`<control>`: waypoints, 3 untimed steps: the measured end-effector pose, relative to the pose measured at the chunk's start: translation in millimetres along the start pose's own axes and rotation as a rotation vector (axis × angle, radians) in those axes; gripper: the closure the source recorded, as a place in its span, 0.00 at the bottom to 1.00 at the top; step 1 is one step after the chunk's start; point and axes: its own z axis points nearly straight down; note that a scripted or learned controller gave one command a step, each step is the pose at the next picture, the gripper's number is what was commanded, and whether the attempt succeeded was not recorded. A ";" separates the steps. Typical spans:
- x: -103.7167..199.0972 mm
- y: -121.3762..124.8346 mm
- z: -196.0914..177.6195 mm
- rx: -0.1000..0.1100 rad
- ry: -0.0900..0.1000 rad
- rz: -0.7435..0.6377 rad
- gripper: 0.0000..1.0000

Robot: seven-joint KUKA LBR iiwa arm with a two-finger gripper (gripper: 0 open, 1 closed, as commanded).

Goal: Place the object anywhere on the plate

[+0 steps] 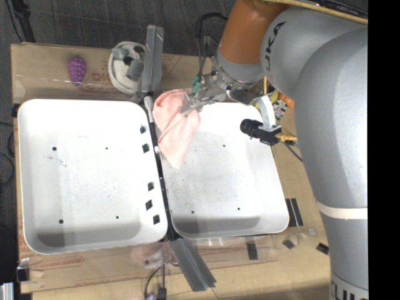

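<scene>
— So where is the pink cloth (175,129)?
— Draped in the right bin's (250,192) far left corner, touching the wall by the divider.
— And the gripper (195,100)?
— At the cloth's upper edge, fingers seemingly pinched on a fold.
— Anything else?
— A purple toy (77,69) behind the left bin (81,174).

Object: pink cloth (175,127), soft and crumpled, in the upper middle of the frame. It lies draped in the upper-left corner of the right white bin (225,180), its upper part bunched against the rim and divider between the bins, its lower end hanging to a loose point on the bin floor.
</scene>
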 end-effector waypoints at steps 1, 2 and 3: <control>56.3 12.9 -7.0 0.003 0.000 -0.405 1.00; 109.8 25.8 2.7 0.001 -0.001 -0.809 1.00; 162.6 41.9 10.5 -0.002 -0.004 -1.215 1.00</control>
